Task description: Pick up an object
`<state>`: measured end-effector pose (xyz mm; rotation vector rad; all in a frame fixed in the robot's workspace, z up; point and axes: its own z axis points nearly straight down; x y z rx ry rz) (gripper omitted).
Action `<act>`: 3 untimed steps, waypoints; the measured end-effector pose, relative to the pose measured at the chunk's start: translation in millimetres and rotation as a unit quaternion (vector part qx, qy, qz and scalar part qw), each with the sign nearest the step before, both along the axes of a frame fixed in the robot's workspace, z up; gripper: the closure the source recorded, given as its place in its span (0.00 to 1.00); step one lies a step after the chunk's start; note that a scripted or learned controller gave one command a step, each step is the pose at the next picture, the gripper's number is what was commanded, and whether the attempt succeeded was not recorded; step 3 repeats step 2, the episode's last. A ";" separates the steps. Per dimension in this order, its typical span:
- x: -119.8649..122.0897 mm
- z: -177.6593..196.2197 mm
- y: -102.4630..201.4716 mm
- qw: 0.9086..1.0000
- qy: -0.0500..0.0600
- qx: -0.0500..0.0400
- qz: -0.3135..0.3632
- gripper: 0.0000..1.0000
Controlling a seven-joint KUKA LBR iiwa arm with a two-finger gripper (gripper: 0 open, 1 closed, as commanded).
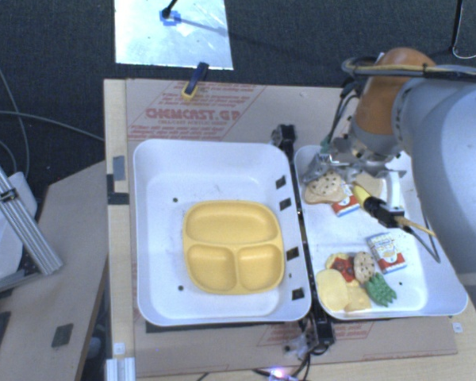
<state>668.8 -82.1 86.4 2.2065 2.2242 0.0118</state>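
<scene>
Camera view: tool [327, 167] low over the cookie [325, 187] in the right bin [444, 292].
I judge the cookie my likeliest target, lying just beneath the tool near the bin's far corner; I cannot tell how far the tool is open. Nearer me sit a small carton [386, 252] and food pieces [351, 280]; the yellow tray [233, 245] fills the left bin [159, 213].

you have two white bins: left bin [155, 236], right bin [440, 288]. one yellow three-compartment tray [232, 244] sits centre frame. you have two cookies [325, 187] [364, 266], two small cartons [386, 252] [346, 205], one green toy [379, 290] and one pale yellow piece [333, 288] at lower right.
</scene>
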 end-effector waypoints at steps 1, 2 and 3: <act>-1.9 11.5 -1.8 1.000 0.001 -0.001 0.000 1.00; -56.3 125.2 36.7 1.000 0.001 0.001 0.000 1.00; -56.3 125.2 36.7 1.000 0.001 0.001 0.000 1.00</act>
